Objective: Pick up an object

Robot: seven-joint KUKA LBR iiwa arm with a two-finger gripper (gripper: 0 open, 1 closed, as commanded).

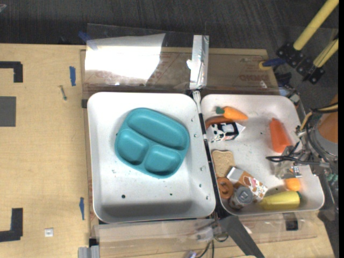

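Fingers: the gripper [290, 168] sits low at the right bin's [252, 104] right edge; grip state unclear.
Open room: bare floor mid-bin, between toast [222, 158] and red piece [278, 135].
Left bin [107, 144]: teal tray [152, 142] centred, rim margins free.

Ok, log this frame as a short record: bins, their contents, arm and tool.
left bin: teal divided plate
right bin: carrot, orange-red piece, toast slice, yellow item, small orange ball, other small clutter
arm: enters from the right, over the right bin's right edge
tool: low over the right bin, near the orange-red piece; finger state unclear
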